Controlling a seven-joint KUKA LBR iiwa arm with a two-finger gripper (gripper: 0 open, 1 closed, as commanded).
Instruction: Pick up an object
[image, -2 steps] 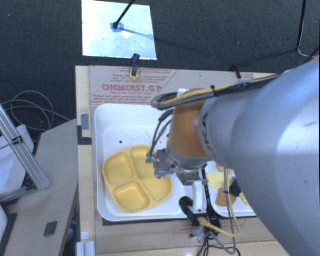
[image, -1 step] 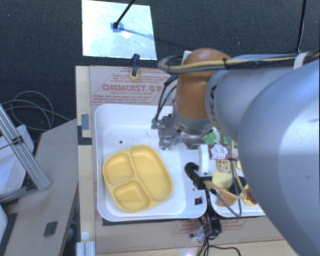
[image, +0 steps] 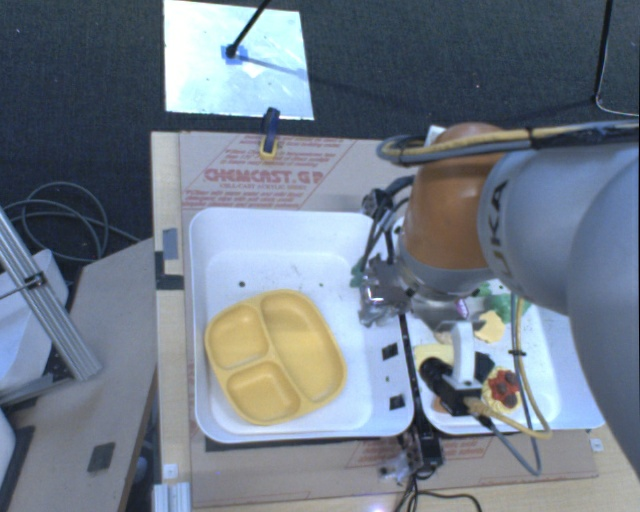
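The big grey arm (image: 550, 220) with its orange band (image: 450, 210) covers most of the right bin (image: 572, 392). What sits under it is hard to make out. A green piece (image: 495, 296), a yellow piece (image: 490, 328) and a red and orange thing (image: 502, 386) peek out past the wrist, each partly covered.

The end effector (image: 380, 290) sits low over the wall between the two bins, tucked in under the wrist, and I cannot tell whether it is released or clenched.

A yellow divided plate (image: 275, 355) lies flat in the left bin (image: 300, 225), toward its near side. It is off to the view's left of the end effector and apart from it.

Both bins rest on a cardboard sheet (image: 270, 175) with red lettering on the tabletop (image: 110, 330). Beyond that is a dark carpet (image: 80, 100) with a shiny metal sheet (image: 240, 60) lying on it.
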